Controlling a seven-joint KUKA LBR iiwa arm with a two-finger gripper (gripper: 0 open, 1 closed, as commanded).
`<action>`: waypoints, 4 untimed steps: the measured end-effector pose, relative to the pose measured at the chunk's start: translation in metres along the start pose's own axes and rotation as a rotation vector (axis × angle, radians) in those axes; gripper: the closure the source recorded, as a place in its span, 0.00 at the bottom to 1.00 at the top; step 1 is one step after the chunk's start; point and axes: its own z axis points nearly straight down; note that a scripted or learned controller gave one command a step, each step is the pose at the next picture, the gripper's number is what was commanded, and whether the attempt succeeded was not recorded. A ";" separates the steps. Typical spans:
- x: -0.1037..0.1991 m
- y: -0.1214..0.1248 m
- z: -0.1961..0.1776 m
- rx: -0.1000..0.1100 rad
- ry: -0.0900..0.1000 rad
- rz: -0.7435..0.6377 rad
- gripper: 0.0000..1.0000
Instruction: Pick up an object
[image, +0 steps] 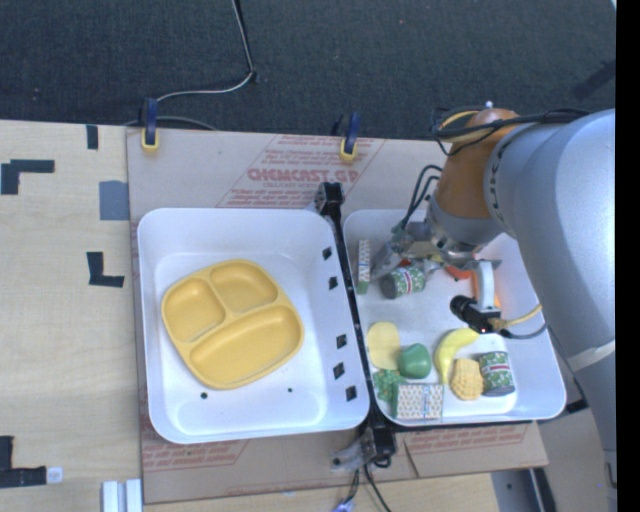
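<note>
Your pincer (405, 262) sits low in the right bin (530, 400), at its upper left, right over a small green can (405, 280) that lies on its side. From this slanted overhead angle you cannot tell whether the pincer is apart or together, nor whether it has the can at all; the metal parts and the can's top blur together.

If the can is your target, expect a stiff, light, smooth-walled cylinder that will roll as soon as you nudge it off centre. Take it across the round body at mid-length, so the pressure falls square on the curve and it cannot squirt out sideways. The label looks glossy, so a shallow pinch near one end is likely to slip.

Other choices lie toward the near edge of the same bin: a green pepper-like toy (414, 360), a yellow banana (455, 344), a corn cob (466, 379), a second small can (496, 372) and a flat printed packet (420, 402). These look like hollow plastic play food, light and rigid but rounded, and they lie close together, so reaching one may shove its neighbour. The flat packet offers little height to grip.

The left bin (160, 400) holds a yellow divided plate (232, 322), broad and shallow, awkward to seize except by the rim
</note>
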 end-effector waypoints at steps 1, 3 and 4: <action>0.004 -0.066 -0.001 -0.001 0.004 0.000 0.00; 0.001 -0.035 -0.001 0.000 0.005 -0.001 0.00; 0.007 -0.077 -0.001 -0.002 0.004 -0.001 0.00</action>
